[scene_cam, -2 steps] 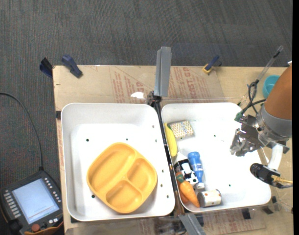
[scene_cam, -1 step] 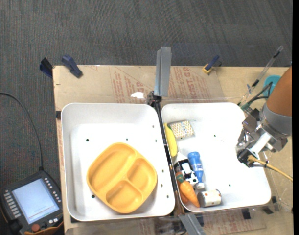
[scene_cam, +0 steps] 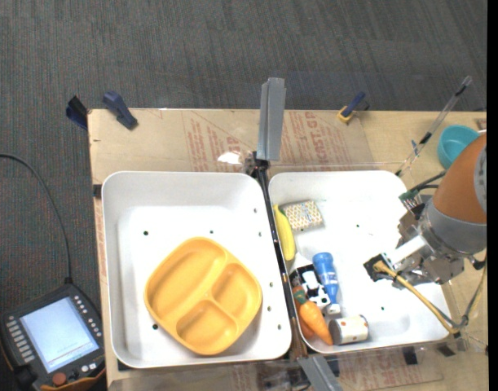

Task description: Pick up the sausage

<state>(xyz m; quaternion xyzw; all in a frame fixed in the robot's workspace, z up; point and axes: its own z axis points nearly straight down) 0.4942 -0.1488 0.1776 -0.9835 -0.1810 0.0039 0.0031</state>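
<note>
Glossy yellow three-section plate, tapered orange carrot, blue bottle

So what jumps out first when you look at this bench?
The big yellow divided plate lying alone in the left bin. Next, the colourful cluster along the right bin's left side: a blue bottle, an orange carrot, a banana. The grey arm hangs over that bin's right edge.

On my feed, the left bin holds a yellow divided plate, low and centre. Along the right bin's left wall I see a banana, a dotted block above it, then a blue bottle and a carrot lower down.
</note>
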